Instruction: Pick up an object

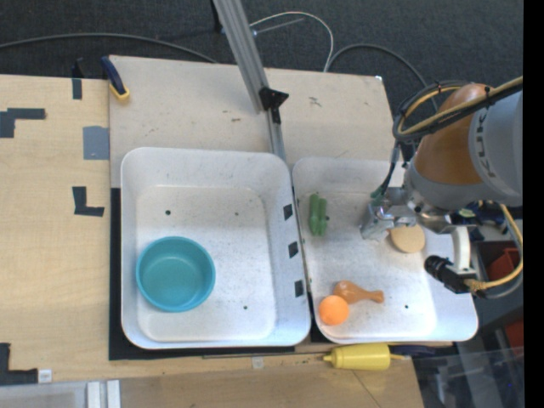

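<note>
I am judging the pick as not yet made: the gripper point(376, 222) is hanging low in the right bin point(340, 172), whether spread or pinching I cannot tell, just left of the tan disc point(408, 240), nothing visibly lifted.
</note>
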